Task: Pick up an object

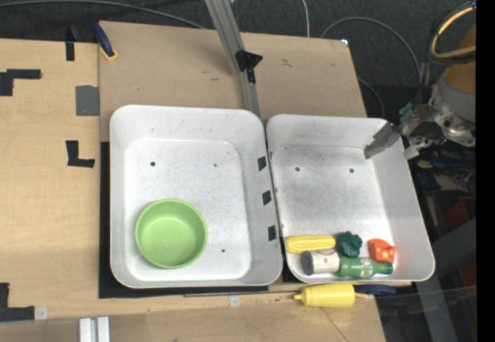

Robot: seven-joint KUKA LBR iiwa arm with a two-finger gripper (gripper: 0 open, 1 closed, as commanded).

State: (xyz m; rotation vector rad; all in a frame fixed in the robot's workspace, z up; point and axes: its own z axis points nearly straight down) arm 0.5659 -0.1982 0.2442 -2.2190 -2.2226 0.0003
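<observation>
The claw (384, 139) hung over the upper right rim of the right-hand bin (340, 178), a grey tapered tip pointing down and to the left; whether it was apart or together could not be told from this slant, and nothing showed clamped in it. The things to pick lay well apart from it, crowded into the near corner of that same bin — a yellow corn cob (310, 243), a small dark green piece (349, 241), an orange-red item (380, 251), and a green bottle (362, 268) lying on its side with a white can (321, 262) touching its left end. They looked to have slid together against the near wall, so any grasp there would likely meet neighbours pressing on both sides. A yellow bottle (329, 295) lay just outside the bin on the bench (178, 62). In the left bin (186, 131) a green bowl (171, 233) sat alone near the lower left corner. The arm (456, 93) reached in from the right, its wrist low at the bin's edge — a pose that read as not yet committed to any target.
</observation>
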